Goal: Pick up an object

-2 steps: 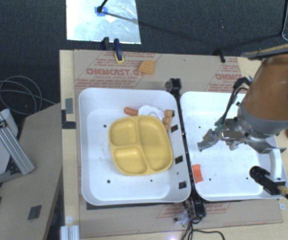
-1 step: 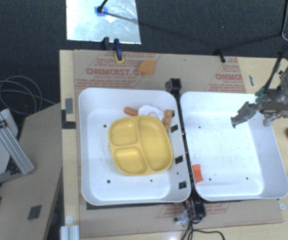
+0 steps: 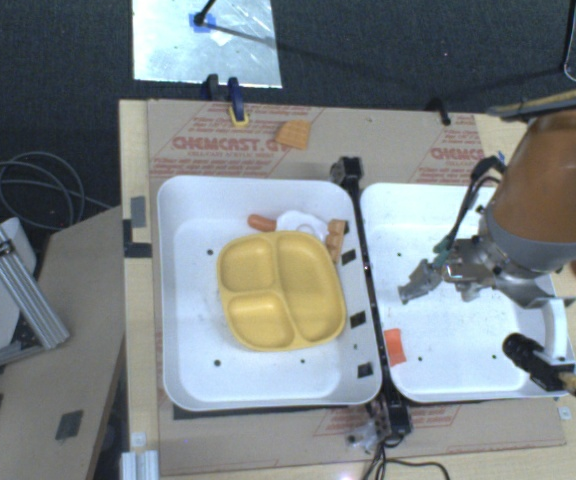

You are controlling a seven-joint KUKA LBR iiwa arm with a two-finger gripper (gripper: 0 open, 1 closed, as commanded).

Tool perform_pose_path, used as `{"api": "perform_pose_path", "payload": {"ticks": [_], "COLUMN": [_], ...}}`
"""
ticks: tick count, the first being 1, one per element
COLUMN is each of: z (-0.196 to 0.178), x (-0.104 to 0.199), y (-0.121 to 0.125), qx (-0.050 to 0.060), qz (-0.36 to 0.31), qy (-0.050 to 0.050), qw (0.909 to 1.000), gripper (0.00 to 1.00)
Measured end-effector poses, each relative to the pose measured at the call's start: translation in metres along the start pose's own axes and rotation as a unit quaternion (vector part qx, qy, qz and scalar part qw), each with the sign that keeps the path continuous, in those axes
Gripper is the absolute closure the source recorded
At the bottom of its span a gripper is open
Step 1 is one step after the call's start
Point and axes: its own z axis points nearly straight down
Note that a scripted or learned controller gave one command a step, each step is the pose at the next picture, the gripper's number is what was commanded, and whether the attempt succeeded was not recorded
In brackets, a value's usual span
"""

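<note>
Bench with two white bins: claw (image 3: 415,286), fingers' state cannot tell, hovers over right bin (image 3: 438,388); nearest object, small orange block (image 3: 394,346), lies at its 7 o'clock by the divider, long axis roughly 12–6.

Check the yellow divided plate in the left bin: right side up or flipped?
Right side up: the yellow plate lies flat in the left bin, its three compartments facing up.

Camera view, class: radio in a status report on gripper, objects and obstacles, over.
Gripper over right bin, nothing seen held. Orange block at that bin's left edge, untouched. Yellow divided plate in left bin. Path looks clear.
</note>
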Motion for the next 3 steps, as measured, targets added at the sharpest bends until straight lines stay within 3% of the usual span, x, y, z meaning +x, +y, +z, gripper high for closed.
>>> {"api": "perform_pose_path", "payload": {"ticks": [1, 2, 3], "z": [-0.1, -0.006, 0.099], "x": [-0.044, 0.009, -0.068], "y": [0.001, 0.001, 0.013], "qx": [-0.01, -0.001, -0.001], "qz": [0.004, 0.0, 0.007], "qy": [-0.003, 0.0, -0.003], "qw": [0.9999, 1.0, 1.0], "gripper": [0.0, 0.0, 0.0]}}
